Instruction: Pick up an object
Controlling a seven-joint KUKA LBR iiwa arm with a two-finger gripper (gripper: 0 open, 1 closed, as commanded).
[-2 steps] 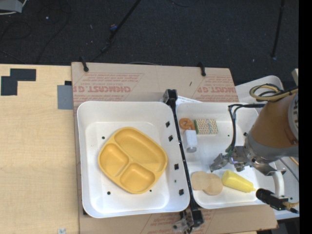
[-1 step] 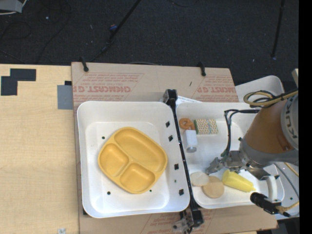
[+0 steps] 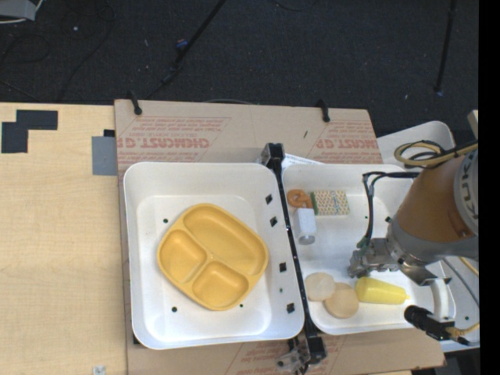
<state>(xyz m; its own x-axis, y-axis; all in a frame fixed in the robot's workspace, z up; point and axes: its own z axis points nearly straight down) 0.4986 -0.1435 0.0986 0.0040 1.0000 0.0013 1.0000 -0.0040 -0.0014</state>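
The right bin (image 3: 344, 182) holds several small items. A yellow, cone-like object (image 3: 381, 291) lies near its front right. Two pale round discs (image 3: 319, 286) (image 3: 341, 301) sit just left of it. Further back are a white bottle (image 3: 305, 225), an orange round piece (image 3: 297, 198) and a green-edged speckled block (image 3: 331, 202). My gripper (image 3: 364, 262) hangs low over the right bin, just above and behind the yellow object. The orange-banded wrist (image 3: 437, 205) hides the bin's right side.
The left bin (image 3: 148, 186) carries a yellow divided plate (image 3: 212, 255). A black divider rail (image 3: 285, 241) runs between the bins. Cardboard (image 3: 234, 135) lies behind them, and a wooden bench top (image 3: 55, 248) lies to the left. Cables loop at the back right (image 3: 418, 151).
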